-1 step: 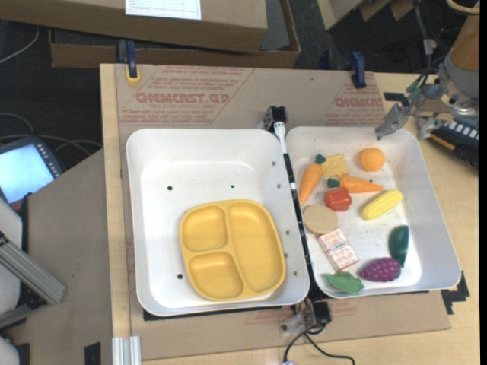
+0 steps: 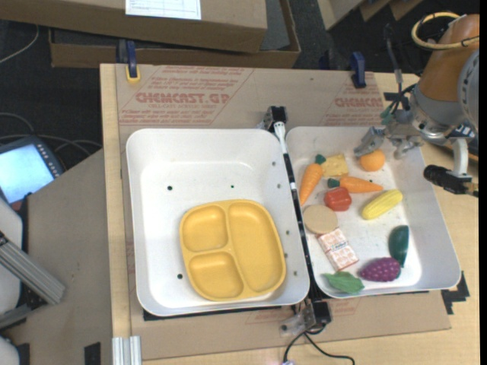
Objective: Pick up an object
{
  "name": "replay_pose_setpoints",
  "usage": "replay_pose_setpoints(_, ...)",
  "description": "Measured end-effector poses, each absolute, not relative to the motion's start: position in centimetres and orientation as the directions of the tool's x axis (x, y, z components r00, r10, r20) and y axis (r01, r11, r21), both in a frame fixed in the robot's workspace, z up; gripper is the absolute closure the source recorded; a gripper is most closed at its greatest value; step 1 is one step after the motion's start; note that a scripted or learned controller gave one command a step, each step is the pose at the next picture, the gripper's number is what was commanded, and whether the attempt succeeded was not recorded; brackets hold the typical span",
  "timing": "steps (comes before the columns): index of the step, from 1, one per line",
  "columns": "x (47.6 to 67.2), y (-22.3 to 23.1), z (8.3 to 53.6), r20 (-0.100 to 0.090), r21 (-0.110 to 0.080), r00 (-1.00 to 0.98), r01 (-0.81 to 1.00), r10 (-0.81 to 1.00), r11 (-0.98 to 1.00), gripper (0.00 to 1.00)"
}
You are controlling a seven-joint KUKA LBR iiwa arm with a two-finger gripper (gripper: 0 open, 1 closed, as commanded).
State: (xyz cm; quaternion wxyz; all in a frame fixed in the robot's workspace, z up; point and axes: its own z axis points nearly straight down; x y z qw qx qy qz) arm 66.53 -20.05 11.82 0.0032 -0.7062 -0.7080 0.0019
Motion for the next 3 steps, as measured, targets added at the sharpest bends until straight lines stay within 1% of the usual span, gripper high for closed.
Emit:
replay_pose_setpoints(1, 66.6, -17.7, 8.2, 0.001, -0.004, -0.002, 1.0, 1.0, 0.002, 0.0)
replay_pose_setpoints(2, 66.7, -17.9, 9.6, -0.002, 0.001, -0.002, 1.0, 1.0, 0.002, 1.0)
replay_pose_setpoints(3, 65.5, -10.5, 14.6, 0.003, 0.002, -0.007, 1.0, 1.0, 0.007, 1.0)
